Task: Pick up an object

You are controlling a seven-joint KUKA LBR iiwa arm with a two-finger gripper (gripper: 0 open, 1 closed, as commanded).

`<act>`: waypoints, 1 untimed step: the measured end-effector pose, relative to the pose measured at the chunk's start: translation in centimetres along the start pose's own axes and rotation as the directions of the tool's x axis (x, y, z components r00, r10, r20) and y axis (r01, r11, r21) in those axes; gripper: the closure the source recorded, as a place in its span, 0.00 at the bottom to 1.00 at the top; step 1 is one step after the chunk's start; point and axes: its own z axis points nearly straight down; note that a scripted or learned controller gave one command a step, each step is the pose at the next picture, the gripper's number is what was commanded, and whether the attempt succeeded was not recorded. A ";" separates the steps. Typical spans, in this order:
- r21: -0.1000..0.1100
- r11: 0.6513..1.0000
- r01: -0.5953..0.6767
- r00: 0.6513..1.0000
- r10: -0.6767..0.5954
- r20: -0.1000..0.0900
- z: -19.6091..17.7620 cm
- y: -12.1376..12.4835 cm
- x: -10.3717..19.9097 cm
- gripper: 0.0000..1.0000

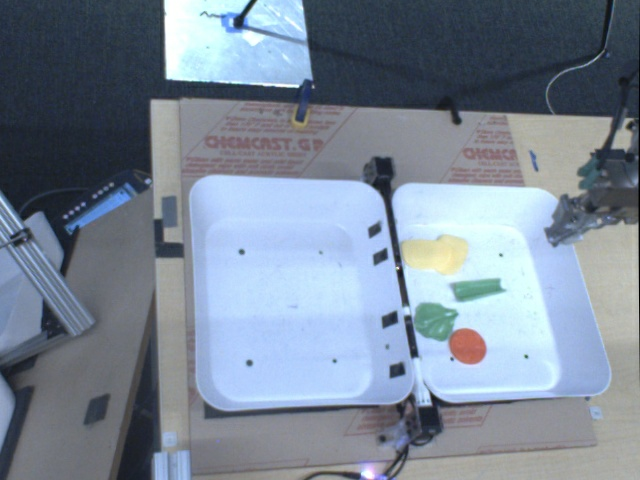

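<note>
The right bin (575,313) holds a yellow lumpy piece (436,254) at its upper left. A thin green strip (477,289) lies below it. A darker green leaf-shaped piece (434,319) rests near the bin's left wall, and an orange-red disc (467,346) lies just below and right of that. My gripper (562,228) hangs at the right bin's upper right rim, well away from all of these pieces. Nothing shows between its fingers.
The left bin (210,298) stands beside the right one, joined by a black hinge strip (398,298). Both rest on a cardboard sheet (260,143). A shiny metal plate (235,28) lies at the back. An aluminium frame (40,278) stands at the left.
</note>
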 end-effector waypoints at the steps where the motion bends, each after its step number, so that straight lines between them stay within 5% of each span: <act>1: -0.027 1.000 -0.008 1.000 0.008 0.009 -11.5 -0.8 -2.1 1.00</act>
